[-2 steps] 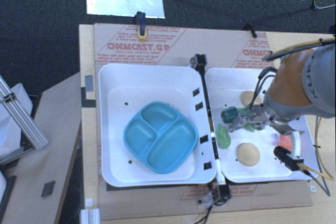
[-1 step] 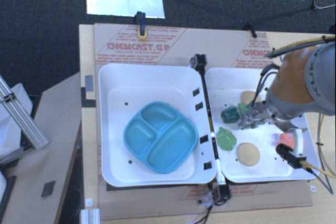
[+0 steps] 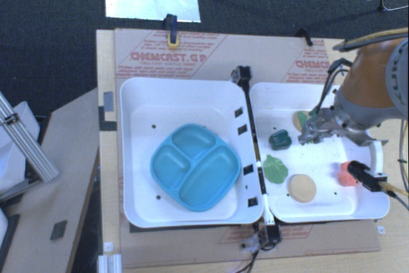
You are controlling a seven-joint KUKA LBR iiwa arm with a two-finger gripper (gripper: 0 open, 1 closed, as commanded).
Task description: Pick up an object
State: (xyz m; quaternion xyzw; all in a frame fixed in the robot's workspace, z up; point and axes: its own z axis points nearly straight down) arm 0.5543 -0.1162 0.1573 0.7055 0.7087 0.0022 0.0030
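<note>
The pincer (image 3: 309, 133) hangs low in the right bin (image 3: 326, 211), near its back wall; how far it is open cannot be told, and nothing shows in its grip. The dark green block (image 3: 279, 139) lies just left of it, long axis running left to right. A yellowish piece (image 3: 300, 119) sits just behind the pincer. Nearer the front lie a green leaf (image 3: 275, 169), a tan disc (image 3: 301, 188) and a pink piece (image 3: 346, 174). The left bin (image 3: 137, 137) holds a blue tray (image 3: 195, 166).

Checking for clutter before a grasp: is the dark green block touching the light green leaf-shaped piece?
Apart. The camera view shows bare white bin floor between the dark green block and the light green leaf-shaped piece below it in the right bin.
</note>
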